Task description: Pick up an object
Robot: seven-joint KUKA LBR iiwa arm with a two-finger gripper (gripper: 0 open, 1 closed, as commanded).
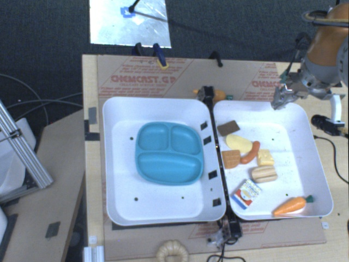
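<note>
While the grey KUKA arm (327, 48) reaches in from the right, its gripper (282, 100) hangs over the far edge of the right bin (305, 146), above bare white floor & well apart from the toy food; whether the fingers are spread or closed can't be told at this angle. Nothing shows between them. Toy food lies in the right bin: a brown square (228, 127) nearest the divider, a yellow wedge (239, 142) touching a red sausage (250, 153), a waffle-like cracker (230, 158), a pale cheese cube (265, 157), a bread roll (264, 174), a small printed carton (247, 193) & a carrot (292, 204) near the front rim. Left bin (120, 162) holds a blue divided plate (169, 153), flat. Both bins rest on a cardboard sheet (142, 78) w/ red lettering, on a tan bench (60, 162). Dark carpet (43, 31) lies beyond, w/ a shiny square panel (130, 15). Aluminium framing (22, 152) stands at left; cables trail over the floor.
</note>
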